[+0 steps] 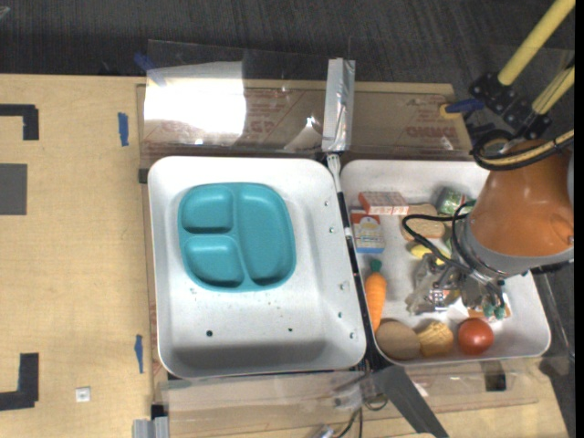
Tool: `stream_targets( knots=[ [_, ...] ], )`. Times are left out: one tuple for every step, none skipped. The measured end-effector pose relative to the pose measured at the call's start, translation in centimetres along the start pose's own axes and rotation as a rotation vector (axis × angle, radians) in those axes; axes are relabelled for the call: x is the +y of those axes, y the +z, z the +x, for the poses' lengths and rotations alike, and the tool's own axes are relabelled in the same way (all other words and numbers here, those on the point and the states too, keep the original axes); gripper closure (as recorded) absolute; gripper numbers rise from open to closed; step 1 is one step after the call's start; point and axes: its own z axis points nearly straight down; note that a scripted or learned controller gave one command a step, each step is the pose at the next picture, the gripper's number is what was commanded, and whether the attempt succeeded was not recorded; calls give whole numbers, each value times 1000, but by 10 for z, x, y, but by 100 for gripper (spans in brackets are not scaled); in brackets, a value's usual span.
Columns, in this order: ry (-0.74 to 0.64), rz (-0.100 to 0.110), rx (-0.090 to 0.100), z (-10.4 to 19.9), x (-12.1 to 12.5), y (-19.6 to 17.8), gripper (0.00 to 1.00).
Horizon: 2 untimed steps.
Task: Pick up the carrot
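Pale wooden table [64, 272] under two white bins, dark carpet beyond.

Left bin [246, 336] with a teal divided plate [237, 234] in the middle, all three compartments bare. Right bin [534, 336] crowded: carrot [374, 297] lying lengthwise along the left wall, thick end up, just above a brown potato [397, 338]; beside the potato a tan bread roll [436, 338], then a red tomato [474, 335] near the front wall; small red-and-white boxes [376, 215] toward the back. Grey arm with orange band [525, 210] reaching in from the right, pincer [436, 290] low over the middle of the right bin, right of the carrot and apart from it. Fingers lost in cable clutter and metal parts: cannot tell how wide apart, nor anything gripped.
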Motion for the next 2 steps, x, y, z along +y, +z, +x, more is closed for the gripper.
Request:
stream_targets(
  knots=[
    [0, 0, 1, 0, 0, 0, 0],
    [-1, 0, -8, -2, 1, -10, 100]
  ],
)
